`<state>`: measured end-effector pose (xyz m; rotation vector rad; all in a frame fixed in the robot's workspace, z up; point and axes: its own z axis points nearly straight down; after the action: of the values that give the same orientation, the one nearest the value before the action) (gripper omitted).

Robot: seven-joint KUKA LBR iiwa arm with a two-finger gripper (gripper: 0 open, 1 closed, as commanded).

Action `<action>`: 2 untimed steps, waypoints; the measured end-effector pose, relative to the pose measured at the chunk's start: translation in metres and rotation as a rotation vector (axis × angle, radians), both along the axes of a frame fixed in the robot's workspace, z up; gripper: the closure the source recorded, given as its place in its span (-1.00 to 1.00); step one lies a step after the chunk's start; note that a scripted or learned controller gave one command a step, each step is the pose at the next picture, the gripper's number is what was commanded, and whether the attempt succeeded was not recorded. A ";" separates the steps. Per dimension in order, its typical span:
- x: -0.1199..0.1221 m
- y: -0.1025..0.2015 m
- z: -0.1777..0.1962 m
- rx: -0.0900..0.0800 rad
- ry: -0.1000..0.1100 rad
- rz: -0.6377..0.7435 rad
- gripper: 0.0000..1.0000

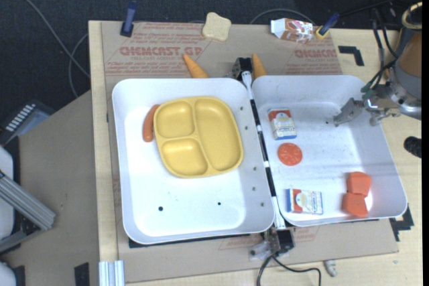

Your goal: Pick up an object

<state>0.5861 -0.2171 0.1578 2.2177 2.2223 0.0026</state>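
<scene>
A grey robot arm reaches in from the right over the bench (100, 144), its gripper (350, 112) poised above the upper right part of the right-hand bin (395, 171). The gripper holds nothing; how far it stands open cannot be told from this angle.

No object has been picked yet. Candidates lie scattered in the right-hand bin: a small red-and-white carton (283, 124) near the bin's left wall, a flat red disc (289, 155) just below it, a blue-and-white box (303, 201) near the front edge, and two orange blocks (358, 193) touching at the front right. The left bin (134, 211) carries a yellow divided plate (198, 136) with an orange sausage-like piece (148, 124) beside its left rim.

The step in hand appears to be the approach, with the target not yet settled. The next move would call for shifting over one item, most likely the carton or the disc as the nearest, then lowering straight down to straddle it. The flat disc may prove the harder catch.
</scene>
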 end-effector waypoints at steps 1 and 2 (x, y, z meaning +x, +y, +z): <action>-0.056 -0.002 -0.074 0.009 0.006 0.002 -1.00; -0.107 -0.007 -0.034 0.001 0.004 -0.003 -1.00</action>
<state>0.4789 -0.2242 0.1236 2.2237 2.2210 -0.0010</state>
